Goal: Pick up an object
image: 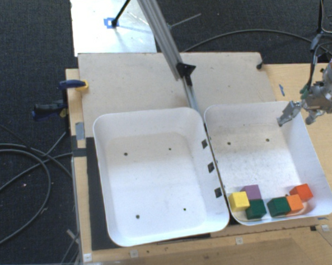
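Several small blocks lie bunched at the near edge of the right bin (257,151): a yellow block (239,200), a purple block (251,191), a dark green block (256,209), a green block (278,206), an orange block (294,203) and a red-orange block (302,192). My gripper (298,114) hangs over the far right rim of that bin, well away from the blocks. Its two fingers stand apart, open, with nothing between them.
The left bin (152,175) sits beside the right one, touching along the middle. A slanted metal pole (163,34) crosses the bench's far side toward the bins' shared corner. A blue clamp (68,84) grips the bench's left edge. Cables (22,166) trail on the floor at left.
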